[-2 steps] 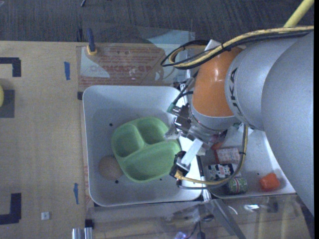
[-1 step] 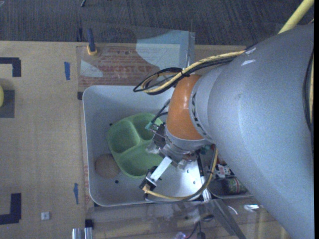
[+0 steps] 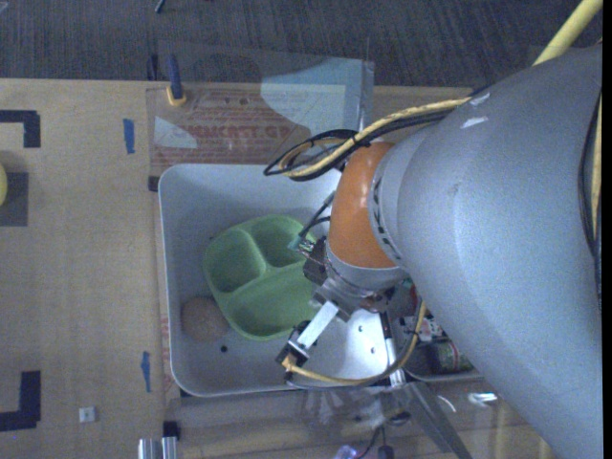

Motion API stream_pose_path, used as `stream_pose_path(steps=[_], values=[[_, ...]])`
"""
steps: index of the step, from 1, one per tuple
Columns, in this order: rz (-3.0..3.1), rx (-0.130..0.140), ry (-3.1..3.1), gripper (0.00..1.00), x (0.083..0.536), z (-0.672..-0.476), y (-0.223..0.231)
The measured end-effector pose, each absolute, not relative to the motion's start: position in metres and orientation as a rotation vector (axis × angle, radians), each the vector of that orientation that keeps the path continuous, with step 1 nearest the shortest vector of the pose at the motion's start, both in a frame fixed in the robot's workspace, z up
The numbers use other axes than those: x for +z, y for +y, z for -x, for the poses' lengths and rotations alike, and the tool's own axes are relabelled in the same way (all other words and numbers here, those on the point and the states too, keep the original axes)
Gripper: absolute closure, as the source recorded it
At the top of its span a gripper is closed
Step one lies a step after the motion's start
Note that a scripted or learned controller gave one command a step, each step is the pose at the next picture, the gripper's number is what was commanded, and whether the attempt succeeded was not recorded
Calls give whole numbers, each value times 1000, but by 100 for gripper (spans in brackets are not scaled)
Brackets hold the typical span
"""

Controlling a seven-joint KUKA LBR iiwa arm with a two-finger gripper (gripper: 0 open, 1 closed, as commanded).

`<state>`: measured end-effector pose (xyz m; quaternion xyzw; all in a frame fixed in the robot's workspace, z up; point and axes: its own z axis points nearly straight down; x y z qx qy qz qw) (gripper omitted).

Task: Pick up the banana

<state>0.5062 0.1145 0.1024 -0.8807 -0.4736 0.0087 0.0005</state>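
Arm shell (image 3: 507, 247): smooth grey, faint sheen, looks like painted metal or hard plastic.
Wrist band (image 3: 356, 218): glossy orange, highlights along its curve.
Bin (image 3: 182, 208): white plastic, smooth, matt.
Divided tray (image 3: 253, 280): green plastic, smooth, dull finish.
Bench (image 3: 76, 275): pale wood, matt, blue tape strips.
Floor (image 3: 402, 8): dark carpet, rough weave.
Cables (image 3: 316, 156): yellow and black sheathing.

The arm (image 3: 507, 247) is a broad, smooth grey shell with a glossy orange band (image 3: 356, 220) above the wrist. Yellow and black cables (image 3: 330, 153) loop along it — another yellow cable (image 3: 335, 376) curls beneath the metal wrist, by a small black-and-white block (image 3: 304, 338).
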Motion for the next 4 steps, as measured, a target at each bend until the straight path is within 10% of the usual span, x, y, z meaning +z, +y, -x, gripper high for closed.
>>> stream_pose_path(steps=[1, 2, 3, 4], values=[[2751, 11, -1512, 100, 221, -502, 163], [2891, 10, -1228, 100, 211, -566, 217], [2919, 10, -1158, 100, 285, -488, 226], [3084, 9, -603, 100, 239, -494, 224]])
